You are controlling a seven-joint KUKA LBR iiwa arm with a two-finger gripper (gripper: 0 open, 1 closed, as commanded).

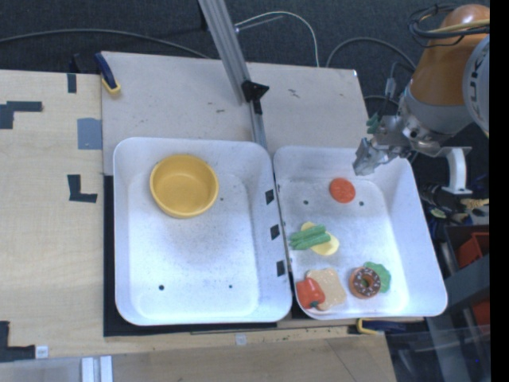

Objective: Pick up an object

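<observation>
My gripper (367, 162) hangs over the far right part of the right bin (413, 237), its fingers pointing down and left. A flat red-orange round piece (343, 190) lies just below and left of it, apart from the fingertips. Further toward the front lie a green bean-like piece (308, 236) on a yellow piece (328, 247). At the front of the bin sit a red pepper (309, 293), a beige toast slice (329, 285) and a brown donut (366, 282) on a green leaf (382, 277). I see nothing between the fingers.
The left bin (191, 293) holds a yellow bowl (184, 185) at its far left. A grey metal post (227, 42) rises slantwise behind the bins, ending at a black clamp (254, 91). Cables run along the back and right of the bench.
</observation>
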